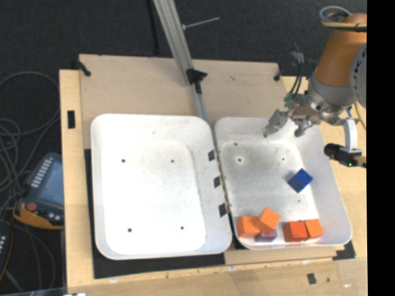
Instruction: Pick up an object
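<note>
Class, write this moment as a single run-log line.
hand: open, above right bin's far edge, holding nothing | blue block: loose in right bin | orange blocks: near edge | pick: not started

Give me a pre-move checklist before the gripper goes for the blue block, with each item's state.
1. Gripper open: ok, fingers spread with nothing between them.
2. Blue block stands apart from other blocks: ok.
3. Block clear of the right bin's wall: ok, though near that side.
4. Gripper above the block: not ok, it sits over the bin's far end.
5. Orange blocks out of the path: ok, they cluster along the near edge.
6. Finger alignment to the block's faces: cannot tell.
</note>
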